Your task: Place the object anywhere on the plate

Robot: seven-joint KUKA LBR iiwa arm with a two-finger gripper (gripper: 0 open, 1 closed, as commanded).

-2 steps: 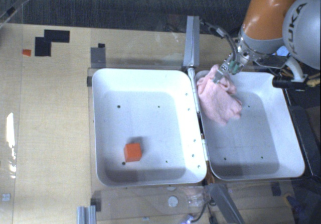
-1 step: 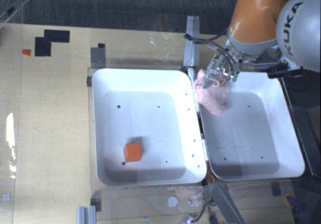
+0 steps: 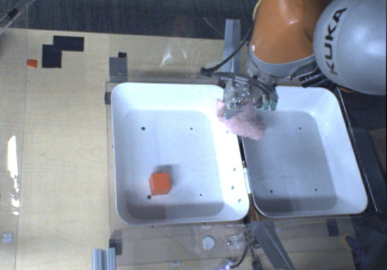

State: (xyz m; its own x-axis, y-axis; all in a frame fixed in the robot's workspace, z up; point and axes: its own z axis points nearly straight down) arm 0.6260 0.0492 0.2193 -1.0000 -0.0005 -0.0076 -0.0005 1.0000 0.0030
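My gripper (image 3: 249,104) hangs over the ridge where the two bins meet, near their far edge. A soft pink object (image 3: 245,123) hangs just under the gripper, caught between the fingers, and overlaps the rims of both bins. In the left bin (image 3: 130,141), a small orange cube (image 3: 160,183) rests on the floor near the front left, far from the gripper. No plate can be made out among these things.
The right bin (image 3: 338,141) lies under the arm's orange band and grey wrist (image 3: 314,26). Black markers (image 3: 59,49) and a small orange patch (image 3: 32,63) sit on the wooden bench at far left. Metal brackets stand at the bins' corners.
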